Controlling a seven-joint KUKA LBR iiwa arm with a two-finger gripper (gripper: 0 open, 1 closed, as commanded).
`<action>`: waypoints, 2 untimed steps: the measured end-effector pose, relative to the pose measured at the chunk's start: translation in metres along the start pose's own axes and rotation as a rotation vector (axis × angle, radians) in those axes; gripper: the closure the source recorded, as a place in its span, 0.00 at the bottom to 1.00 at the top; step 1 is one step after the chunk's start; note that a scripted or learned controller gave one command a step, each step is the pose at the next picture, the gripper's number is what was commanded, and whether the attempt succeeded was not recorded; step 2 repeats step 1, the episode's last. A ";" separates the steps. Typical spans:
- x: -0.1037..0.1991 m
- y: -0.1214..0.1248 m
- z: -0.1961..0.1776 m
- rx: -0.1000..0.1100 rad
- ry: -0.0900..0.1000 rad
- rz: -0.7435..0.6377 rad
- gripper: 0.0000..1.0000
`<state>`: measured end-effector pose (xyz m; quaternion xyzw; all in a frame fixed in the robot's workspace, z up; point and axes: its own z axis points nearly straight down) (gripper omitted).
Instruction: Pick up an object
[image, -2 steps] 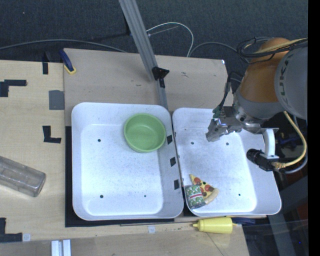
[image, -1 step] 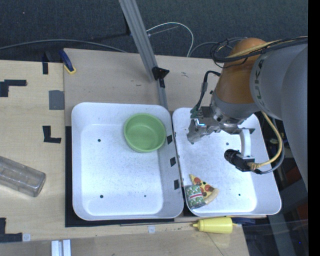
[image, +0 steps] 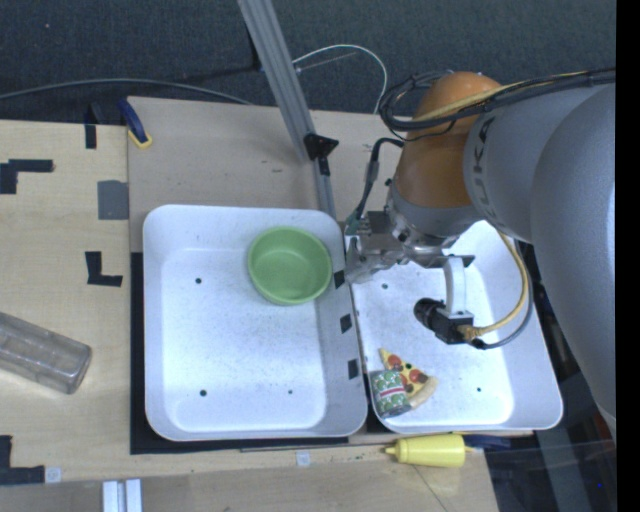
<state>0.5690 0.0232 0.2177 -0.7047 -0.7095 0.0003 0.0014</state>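
Two shallow white bins are seen side by side on the worktop (image: 60, 240): a left bin (image: 170, 400) and a right bin (image: 520, 400). One green bowl (image: 290, 265) is set upright in the left bin, near its far right corner, with its opening turned up; being round, it shows no long axis.

In the right bin, two small things are counted close to the near left corner. One is a pizza-slice toy (image: 408, 379), wedge-shaped, with its long axis laid at a slant from the upper left to the lower right and its crust end toward the lower right. Touching it on the near left side is a small greenish packet (image: 388, 395), whose print is too small to be read.

One yellow bottle (image: 432, 451) is laid on its side outside the bins, just beside the near rim of the right bin, with its long axis running left to right and its narrow tip pointed left. One clear plastic container (image: 38, 352) is laid on its side at the worktop's left edge, well apart from the bins.

The single end effector (image: 368, 252) is found low over the far left corner of the right bin, beside the divide between the bins and near the bowl. Whether its fingers are apart or together cannot be told, as they are hidden beneath the wrist. Nothing is seen between them.
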 end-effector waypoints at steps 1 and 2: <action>0.063 0.012 0.001 -0.001 0.000 -0.002 1.00; 0.063 0.012 0.001 -0.001 0.000 -0.002 1.00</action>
